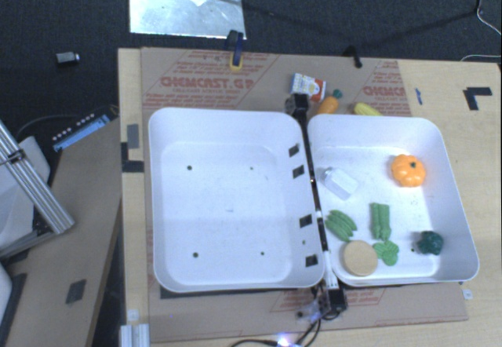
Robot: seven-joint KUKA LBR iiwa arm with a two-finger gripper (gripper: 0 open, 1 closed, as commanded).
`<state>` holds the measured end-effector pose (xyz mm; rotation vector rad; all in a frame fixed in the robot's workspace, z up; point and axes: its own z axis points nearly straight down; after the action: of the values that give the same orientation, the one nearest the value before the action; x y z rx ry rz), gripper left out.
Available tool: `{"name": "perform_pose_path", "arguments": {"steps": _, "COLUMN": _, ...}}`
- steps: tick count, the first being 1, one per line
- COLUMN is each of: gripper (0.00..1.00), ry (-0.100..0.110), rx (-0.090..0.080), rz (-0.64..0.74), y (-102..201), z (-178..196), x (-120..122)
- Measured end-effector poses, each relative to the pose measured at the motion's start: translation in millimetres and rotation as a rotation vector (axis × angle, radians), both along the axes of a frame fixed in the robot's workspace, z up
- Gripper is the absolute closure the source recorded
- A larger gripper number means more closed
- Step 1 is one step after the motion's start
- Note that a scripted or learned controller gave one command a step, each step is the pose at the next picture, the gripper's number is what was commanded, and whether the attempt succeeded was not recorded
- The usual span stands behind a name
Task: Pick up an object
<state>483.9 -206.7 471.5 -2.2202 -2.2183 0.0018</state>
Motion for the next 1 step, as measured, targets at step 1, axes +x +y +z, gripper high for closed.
{"name": "perform_pose_path", "arguments": {"steps": 1, "gripper": 1.0, "ry": -0.008, "rx": -0.004, "rz": 0.006, "y": 0.3, "z": 12.7, "x": 33.7}}
